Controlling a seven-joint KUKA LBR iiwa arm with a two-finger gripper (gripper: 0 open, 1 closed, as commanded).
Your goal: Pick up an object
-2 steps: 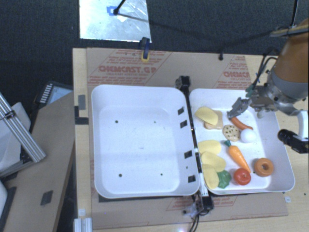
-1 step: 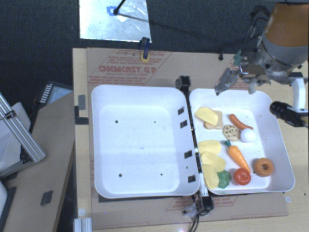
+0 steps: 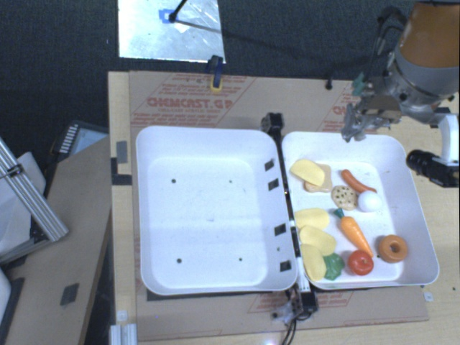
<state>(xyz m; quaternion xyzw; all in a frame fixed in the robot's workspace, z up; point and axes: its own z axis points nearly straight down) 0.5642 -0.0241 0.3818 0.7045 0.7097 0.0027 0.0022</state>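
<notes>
The right bin [image 3: 402, 165] holds several toy foods: a yellow piece on a tan slice [image 3: 309, 172], a red-orange sausage [image 3: 357, 181], a speckled cookie [image 3: 344, 197], a white egg [image 3: 369, 202], a carrot [image 3: 354, 234], a brown doughnut [image 3: 392, 248], a red tomato [image 3: 360, 263], a green piece [image 3: 333, 266] and yellow slices [image 3: 313, 228]. My gripper [image 3: 354, 129] hangs above the far rim of the right bin, apart from all the food, with nothing seen between its fingers.
The left bin [image 3: 151, 264] lies beside the right one, joined by a black hinge strip [image 3: 284, 200]. Both rest on a cardboard sheet [image 3: 187, 99]. A shiny square plate [image 3: 169, 20] lies on the dark floor behind. A metal frame [image 3: 29, 200] stands at left.
</notes>
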